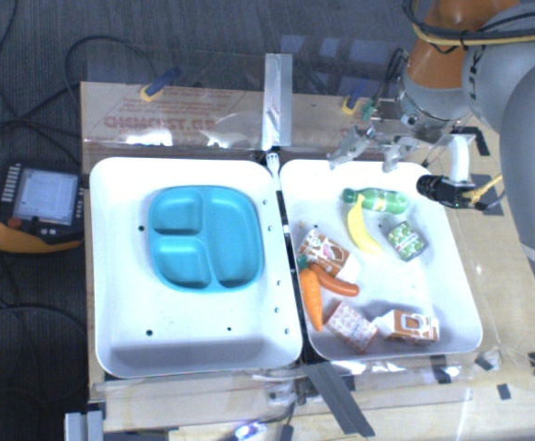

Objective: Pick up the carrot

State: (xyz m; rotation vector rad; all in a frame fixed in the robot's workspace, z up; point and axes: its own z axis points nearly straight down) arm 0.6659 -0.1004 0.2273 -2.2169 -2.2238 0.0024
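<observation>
— Gripper (370, 155) first: where is it sitting for you?

— You are looking at it hanging over the far rim of the right bin (451, 274), with its two fingers (341, 157) spreading wide apart and nothing lying between them. The grey arm (511, 81) with its orange band is reaching in from the far right.

— And the carrot?

— You are finding the carrot (312, 299) lying in the right bin close against its left wall, running near to far, well apart from the gripper. Working from the near side outward: a small patterned box (351, 327) is lying just right of the carrot's near end, and an orange-and-white carton (409, 326) is resting beside that. A red sausage (333, 283) is touching the carrot's far end, with another patterned packet (324, 250) just beyond it.

— Farther back?

— You are seeing a banana (360, 229) and a small green packet (404, 241), then a green bottle (375, 200) lying on its side nearest the gripper.

— The left bin?

— A blue divided plate (203, 237) is sitting in the left bin (120, 320).
</observation>
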